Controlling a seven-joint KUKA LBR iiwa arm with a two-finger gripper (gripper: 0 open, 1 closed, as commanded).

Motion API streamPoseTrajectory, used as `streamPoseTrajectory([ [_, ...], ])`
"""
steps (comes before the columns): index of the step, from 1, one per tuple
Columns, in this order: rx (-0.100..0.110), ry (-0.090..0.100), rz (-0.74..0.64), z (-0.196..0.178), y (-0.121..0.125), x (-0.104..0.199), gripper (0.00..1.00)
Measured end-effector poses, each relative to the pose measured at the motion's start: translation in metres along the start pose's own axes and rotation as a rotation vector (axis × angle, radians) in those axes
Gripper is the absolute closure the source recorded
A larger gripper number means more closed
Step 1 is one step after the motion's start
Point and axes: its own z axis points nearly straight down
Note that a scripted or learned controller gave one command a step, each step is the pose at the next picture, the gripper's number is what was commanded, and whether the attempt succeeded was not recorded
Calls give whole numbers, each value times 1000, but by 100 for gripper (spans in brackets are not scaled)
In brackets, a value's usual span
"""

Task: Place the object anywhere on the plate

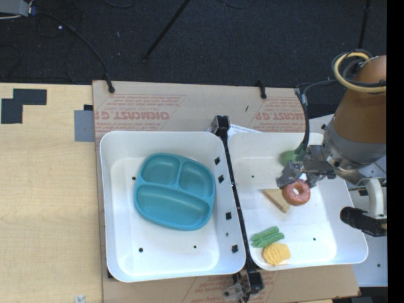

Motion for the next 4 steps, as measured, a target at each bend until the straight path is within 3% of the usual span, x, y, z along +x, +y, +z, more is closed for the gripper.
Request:
streamPoseTrajectory([
  [3, 2, 0, -1, 23, 4, 151, 100],
  [4, 5, -1, 0, 48, 12, 201, 100],
])
